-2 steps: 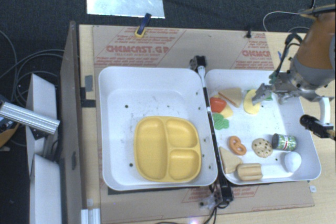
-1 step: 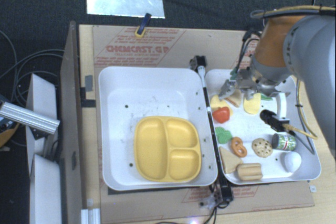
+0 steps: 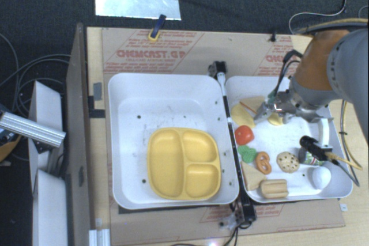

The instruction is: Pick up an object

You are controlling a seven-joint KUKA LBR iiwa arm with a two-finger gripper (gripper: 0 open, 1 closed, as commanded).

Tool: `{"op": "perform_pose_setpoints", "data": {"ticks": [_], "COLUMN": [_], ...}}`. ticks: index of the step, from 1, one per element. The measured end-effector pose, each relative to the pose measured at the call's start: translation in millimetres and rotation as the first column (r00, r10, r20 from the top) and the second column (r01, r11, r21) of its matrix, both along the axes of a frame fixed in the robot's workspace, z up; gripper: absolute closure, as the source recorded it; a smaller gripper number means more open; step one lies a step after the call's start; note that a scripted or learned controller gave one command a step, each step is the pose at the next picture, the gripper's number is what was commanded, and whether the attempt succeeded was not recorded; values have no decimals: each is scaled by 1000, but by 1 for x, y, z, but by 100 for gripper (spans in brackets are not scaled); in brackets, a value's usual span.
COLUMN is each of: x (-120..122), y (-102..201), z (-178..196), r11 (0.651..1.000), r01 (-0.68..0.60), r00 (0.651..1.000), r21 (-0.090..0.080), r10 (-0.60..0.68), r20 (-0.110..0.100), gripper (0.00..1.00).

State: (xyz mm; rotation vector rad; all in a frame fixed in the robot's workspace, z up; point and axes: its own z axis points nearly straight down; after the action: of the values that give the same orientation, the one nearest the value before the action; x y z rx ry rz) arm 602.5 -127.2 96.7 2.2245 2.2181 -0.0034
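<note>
Presently: gripper point(image 3: 275, 110) low in right bin point(image 3: 340, 184), near far wall. Finger state: cannot tell, blurred. Pale yellow piece point(image 3: 276, 120) touching or just beneath tips, nearest candidate. Red tomato point(image 3: 244, 135) toward divider, left and nearer camera. No object seen gripped.

The big grey arm point(image 3: 340, 66) runs off the right side, its gripper point(image 3: 277, 108) hides part of a yellow thing point(image 3: 275, 120), and I can't tell how the jaws stand.
</note>
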Motion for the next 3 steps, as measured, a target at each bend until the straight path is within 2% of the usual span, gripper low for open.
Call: {"op": "perform_pose_setpoints", "data": {"ticks": [1, 2, 3], "x": [39, -23, -44], "y": [36, 42, 34], "z": [19, -15, -13], "r11": [1000, 1000, 1000], "r01": [-10, -3, -3], "r00": [1000, 1000, 1000], "r21": [2, 3, 2], "r10": [10, 3, 3], "r20": [7, -4, 0], "gripper": [0, 0, 0]}}
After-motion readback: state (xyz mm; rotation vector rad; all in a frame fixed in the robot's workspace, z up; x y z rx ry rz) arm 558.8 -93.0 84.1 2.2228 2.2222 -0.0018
